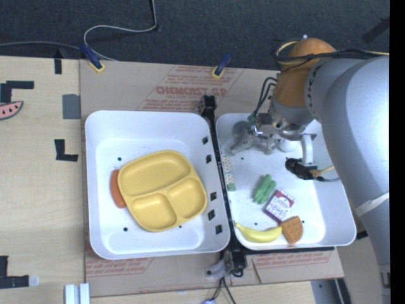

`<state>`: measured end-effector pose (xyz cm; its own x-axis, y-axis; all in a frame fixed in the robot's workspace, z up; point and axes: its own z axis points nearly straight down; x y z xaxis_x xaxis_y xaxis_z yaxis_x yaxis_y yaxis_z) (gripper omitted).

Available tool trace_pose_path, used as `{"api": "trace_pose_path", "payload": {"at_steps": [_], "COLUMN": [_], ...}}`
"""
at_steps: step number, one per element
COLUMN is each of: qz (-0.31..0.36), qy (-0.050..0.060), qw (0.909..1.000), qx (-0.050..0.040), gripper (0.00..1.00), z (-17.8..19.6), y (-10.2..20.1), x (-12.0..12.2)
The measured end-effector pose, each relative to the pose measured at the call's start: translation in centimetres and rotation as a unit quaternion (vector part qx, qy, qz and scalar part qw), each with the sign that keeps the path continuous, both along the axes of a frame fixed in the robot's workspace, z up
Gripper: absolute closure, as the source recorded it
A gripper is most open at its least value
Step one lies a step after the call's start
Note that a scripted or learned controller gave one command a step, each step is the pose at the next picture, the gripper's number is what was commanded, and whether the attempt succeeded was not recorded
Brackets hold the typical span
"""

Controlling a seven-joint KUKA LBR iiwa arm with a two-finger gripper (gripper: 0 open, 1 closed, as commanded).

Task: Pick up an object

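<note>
Still, the gripper [256, 139] hangs up-bin from the green object [264, 189], finger state I cannot tell, so a descent here risks grabbing bare floor, missing the packet [279, 206] and banana [258, 233] beyond.

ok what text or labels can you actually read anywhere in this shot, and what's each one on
"CHEMCAST GP" in red print, on the brown cardboard sheet above the left bin; the smaller red lines around it are too blurred to read.
The purple packet in the right bin bears a white label, too small to read.
The strip on the right bin's left wall has marks, unreadable.
</note>
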<state>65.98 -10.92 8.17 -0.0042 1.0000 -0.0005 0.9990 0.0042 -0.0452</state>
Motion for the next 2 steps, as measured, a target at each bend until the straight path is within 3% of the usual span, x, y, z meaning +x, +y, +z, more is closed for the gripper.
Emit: {"api": "trace_pose_path", "payload": {"at_steps": [1, 2], "qz": [-0.001, -0.002], "qy": [-0.003, 0.005], "qw": [1.0000, 1.0000], "qx": [-0.0003, 0.0025], "gripper": [0.00, 1.00], "z": [0.01, 0.79], "y": [1.07, 1.15], "x": [0.10, -0.20]}}
